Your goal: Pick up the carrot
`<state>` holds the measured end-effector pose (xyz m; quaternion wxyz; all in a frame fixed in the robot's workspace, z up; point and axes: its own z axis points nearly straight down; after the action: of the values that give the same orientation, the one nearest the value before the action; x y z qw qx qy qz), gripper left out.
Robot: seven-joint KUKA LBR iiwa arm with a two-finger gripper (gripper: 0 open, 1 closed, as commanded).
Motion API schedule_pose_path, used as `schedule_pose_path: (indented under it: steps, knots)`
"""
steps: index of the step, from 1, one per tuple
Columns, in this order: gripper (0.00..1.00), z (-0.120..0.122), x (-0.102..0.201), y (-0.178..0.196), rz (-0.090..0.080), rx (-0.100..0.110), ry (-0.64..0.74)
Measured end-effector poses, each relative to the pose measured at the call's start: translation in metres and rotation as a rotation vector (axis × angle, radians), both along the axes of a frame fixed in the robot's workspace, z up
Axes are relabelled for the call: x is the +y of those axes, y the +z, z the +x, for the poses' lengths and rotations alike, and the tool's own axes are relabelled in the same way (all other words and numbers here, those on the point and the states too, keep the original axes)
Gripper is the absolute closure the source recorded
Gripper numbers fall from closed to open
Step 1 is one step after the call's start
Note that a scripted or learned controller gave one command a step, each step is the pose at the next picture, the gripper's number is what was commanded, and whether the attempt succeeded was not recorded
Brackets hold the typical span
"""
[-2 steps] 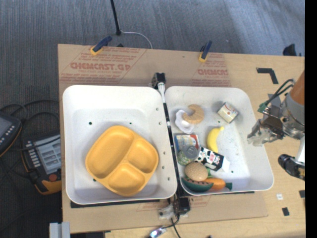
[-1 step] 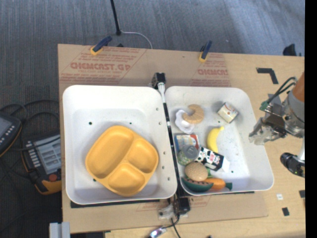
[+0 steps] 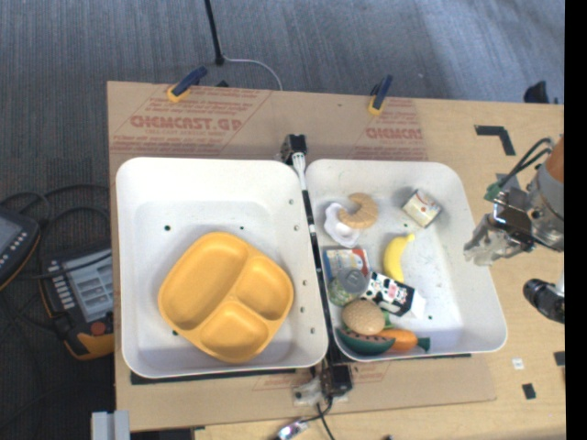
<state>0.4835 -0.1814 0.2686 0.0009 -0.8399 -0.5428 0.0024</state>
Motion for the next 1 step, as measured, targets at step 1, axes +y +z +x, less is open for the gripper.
schedule_pose_path:
  steps: [1]
  knots:
    - [1.00, 0.0002, 0.0000, 0.0094, -0.001, 0.001, 0.000]
